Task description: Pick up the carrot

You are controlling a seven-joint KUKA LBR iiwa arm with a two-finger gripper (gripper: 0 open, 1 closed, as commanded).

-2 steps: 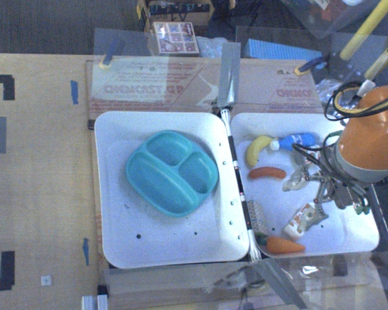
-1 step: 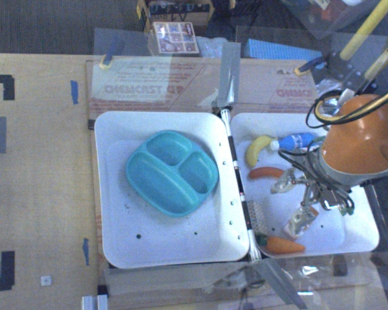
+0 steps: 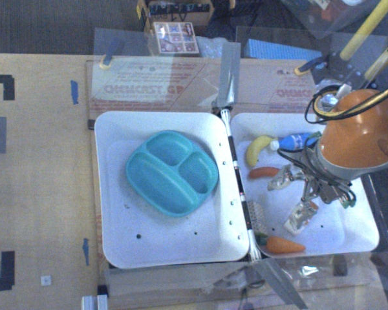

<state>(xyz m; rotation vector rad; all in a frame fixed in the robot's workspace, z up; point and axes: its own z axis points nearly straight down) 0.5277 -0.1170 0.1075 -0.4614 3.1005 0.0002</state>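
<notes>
The carrot (image 3: 286, 245), orange with a green stub at its left end, lies along the front wall of the right bin (image 3: 368, 237). My gripper (image 3: 291, 199) hangs over the middle of that bin, behind the carrot and apart from it. Its two fingers are spread: one fingertip (image 3: 279, 181) points left, the other fingertip (image 3: 301, 219) points toward the front. It is open, with nothing between the fingers.
A yellow banana (image 3: 257, 148), a blue bottle (image 3: 296, 141) and a small red pepper (image 3: 264, 172) lie in the back left of the right bin. A teal divided plate (image 3: 172, 172) sits in the left bin (image 3: 116, 237). The orange-banded wrist (image 3: 355, 137) covers the bin's right side.
</notes>
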